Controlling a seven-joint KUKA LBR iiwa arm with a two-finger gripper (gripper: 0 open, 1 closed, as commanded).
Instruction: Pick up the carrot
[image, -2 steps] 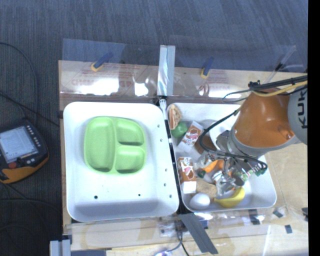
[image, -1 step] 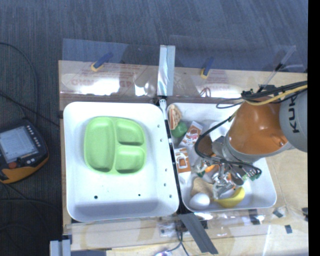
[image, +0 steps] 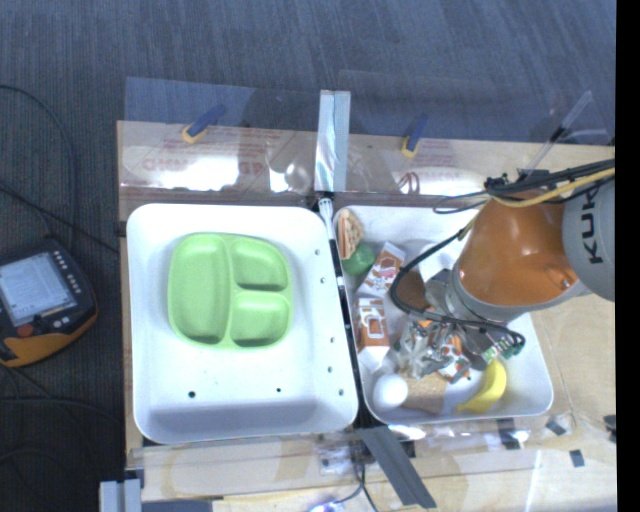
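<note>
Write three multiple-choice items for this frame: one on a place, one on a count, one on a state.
1. Where does the green plate lie?
A. left bin
B. right bin
C. on the floor

2. How many compartments does the plate have?
A. two
B. three
C. five

3. How does the banana lie?
A. on the plate
B. on the right bin's floor near its front right corner
C. outside both bins

Answers:
1. A: the plate rests on the floor of the left bin.
2. B: one long section and two smaller ones show.
3. B: it lies in the right bin, just below the end effector.
</note>
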